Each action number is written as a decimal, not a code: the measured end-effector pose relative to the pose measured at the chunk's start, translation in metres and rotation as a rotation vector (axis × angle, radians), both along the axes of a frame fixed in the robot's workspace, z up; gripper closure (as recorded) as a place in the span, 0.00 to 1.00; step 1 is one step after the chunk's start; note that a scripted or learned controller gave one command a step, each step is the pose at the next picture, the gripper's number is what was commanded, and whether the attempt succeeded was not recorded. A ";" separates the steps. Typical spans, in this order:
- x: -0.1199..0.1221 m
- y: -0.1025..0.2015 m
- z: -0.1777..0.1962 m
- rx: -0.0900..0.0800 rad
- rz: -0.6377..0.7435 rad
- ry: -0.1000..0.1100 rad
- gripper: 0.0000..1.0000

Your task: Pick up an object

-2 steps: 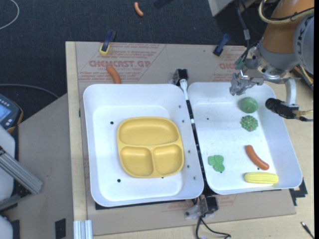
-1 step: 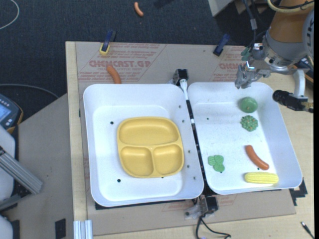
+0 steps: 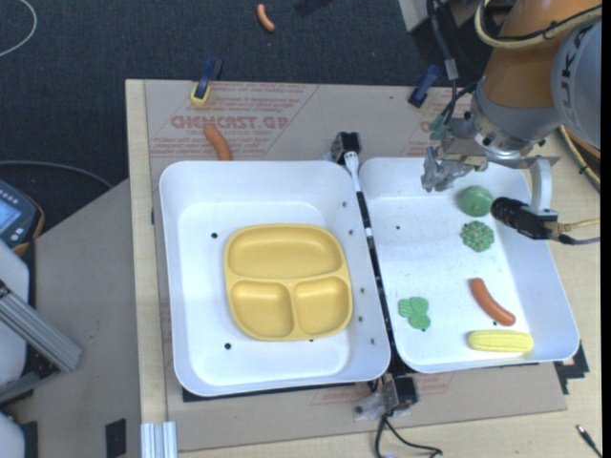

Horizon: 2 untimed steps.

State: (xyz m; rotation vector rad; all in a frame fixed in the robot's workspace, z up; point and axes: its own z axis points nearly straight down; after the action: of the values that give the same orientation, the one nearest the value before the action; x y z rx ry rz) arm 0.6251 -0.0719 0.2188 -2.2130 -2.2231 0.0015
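Can't tell how the jaws are standing from this angle, the gripper (image 3: 441, 175) is just a grey clump hanging over the far edge of the right bin (image 3: 535, 327), and nothing is visibly sitting in it. So I'm guessing the pick isn't done yet and the whole grab is what's left.

Closest candidate is the round green ball (image 3: 474, 199), lying just right of the gripper. A bit nearer is a bumpy green broccoli piece (image 3: 477, 236), then a red sausage (image 3: 491, 301), a corn cob (image 3: 500, 341) at the near right, and a green leafy bit (image 3: 414, 311) toward the near left of that bin.

The left bin (image 3: 186, 284) is holding a yellow divided tray (image 3: 286, 281).

For writing: the board (image 3: 143, 160) under the bins is showing red print, looks like "CHEMCAST GP", partly hard to read. An orange sausage (image 3: 218, 142) is lying on it, far left.
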 end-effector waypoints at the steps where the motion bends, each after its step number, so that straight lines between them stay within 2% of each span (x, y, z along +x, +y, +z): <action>1: -0.037 0.050 0.008 0.001 0.001 0.000 1.00; 2: -0.066 0.093 -0.003 0.000 0.000 0.001 1.00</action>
State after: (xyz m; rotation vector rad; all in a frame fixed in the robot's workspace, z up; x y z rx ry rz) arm 0.5592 0.0213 0.2156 -2.2126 -2.2224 0.0033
